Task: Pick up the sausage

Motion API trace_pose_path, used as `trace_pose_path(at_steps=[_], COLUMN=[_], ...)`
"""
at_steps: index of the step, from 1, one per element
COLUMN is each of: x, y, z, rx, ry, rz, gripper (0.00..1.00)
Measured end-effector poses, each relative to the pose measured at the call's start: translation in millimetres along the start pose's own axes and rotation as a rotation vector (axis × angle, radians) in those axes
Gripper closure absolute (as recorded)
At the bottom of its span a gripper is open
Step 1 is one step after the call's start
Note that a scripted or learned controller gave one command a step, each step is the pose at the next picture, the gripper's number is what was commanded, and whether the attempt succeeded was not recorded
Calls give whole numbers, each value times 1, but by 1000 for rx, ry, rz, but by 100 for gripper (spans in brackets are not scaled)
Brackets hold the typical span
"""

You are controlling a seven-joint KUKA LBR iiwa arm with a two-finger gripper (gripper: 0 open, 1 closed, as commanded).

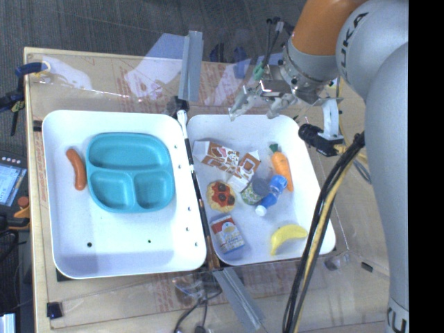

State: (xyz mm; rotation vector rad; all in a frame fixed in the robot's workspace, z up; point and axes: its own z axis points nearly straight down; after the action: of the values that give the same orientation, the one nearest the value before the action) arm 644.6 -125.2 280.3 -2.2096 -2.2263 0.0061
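End effector (258, 103): two-finger unit on the grey arm (378, 61) with the orange band (322, 16), poised above the far rim of the right bin (313, 159). Fingers spread apart, nothing between them; released.

Right bin, contents, nearest the end effector first:
- Brown-and-white patterned packets (225, 159), overlapping, near the far left part of the bin.
- Toy carrot (281, 168), orange with green top, toward the bin's right side.
- Blue bottle with white cap (270, 193), lying tilted just below the carrot and touching a round greenish item (250, 195).
- Pizza slice toy (222, 195), round, red and yellow, left of the bottle.
- Small red-and-blue carton (227, 233), lying flat near the front left.
- Banana (287, 237), yellow, at the front right corner.

Left bin (62, 220), contents:
- Teal divided plate (132, 171), three compartments, centred toward the far side.
- Sausage (76, 168), orange-red, lying lengthwise just beside the plate's left edge, well apart from the end effector.

Surface (104, 82): pale board carrying both bins side by side, a black cable (312, 255) trailing across its right front.
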Motion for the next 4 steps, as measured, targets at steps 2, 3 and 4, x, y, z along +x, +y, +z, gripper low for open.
trace_pose_path(at_steps=[2, 3, 4], x=[8, -2, -2], y=[-14, 14, 14], z=[170, 188, 188], rx=[-23, -6, -6], ry=[-7, -2, -2], rz=[-289, -319, -319], gripper=[0, 0, 0])
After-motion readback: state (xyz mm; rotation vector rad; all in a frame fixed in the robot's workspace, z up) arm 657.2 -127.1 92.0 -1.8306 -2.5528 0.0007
